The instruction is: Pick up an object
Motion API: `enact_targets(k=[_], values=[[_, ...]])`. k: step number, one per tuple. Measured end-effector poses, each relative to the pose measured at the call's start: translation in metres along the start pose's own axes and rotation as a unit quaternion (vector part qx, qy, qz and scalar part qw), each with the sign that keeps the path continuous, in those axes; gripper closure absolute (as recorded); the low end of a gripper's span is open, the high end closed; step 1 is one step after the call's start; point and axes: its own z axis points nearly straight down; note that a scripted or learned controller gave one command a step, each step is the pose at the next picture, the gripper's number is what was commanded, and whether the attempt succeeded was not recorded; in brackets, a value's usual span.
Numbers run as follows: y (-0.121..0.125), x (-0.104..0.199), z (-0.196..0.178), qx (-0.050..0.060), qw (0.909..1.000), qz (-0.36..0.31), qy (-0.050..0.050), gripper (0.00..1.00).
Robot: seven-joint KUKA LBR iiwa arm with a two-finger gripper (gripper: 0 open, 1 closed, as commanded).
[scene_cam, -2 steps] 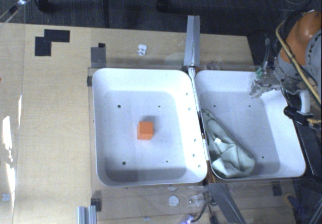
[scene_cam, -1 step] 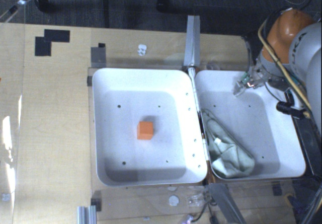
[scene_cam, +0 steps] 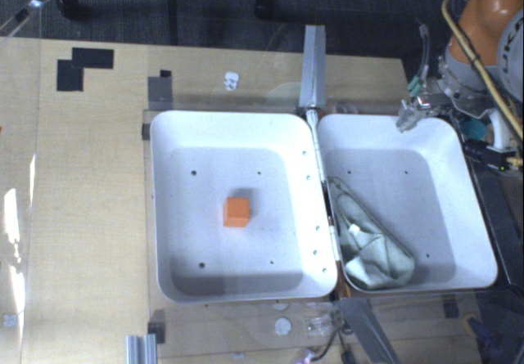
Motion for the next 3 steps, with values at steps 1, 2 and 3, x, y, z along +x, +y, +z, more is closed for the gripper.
enact_targets(k=[1, 2, 3], values=[[-0.002, -0.011, -0.004, 0.001, 0.9913, 0.132, 0.0, 1.0], [-0.033, -0.023, 0.006, 0.003, 0.9696, 0.245, 0.0, 1.0], [-0.059, -0.016, 0.048, 0.004, 0.9588, 0.284, 0.0, 1.0]])
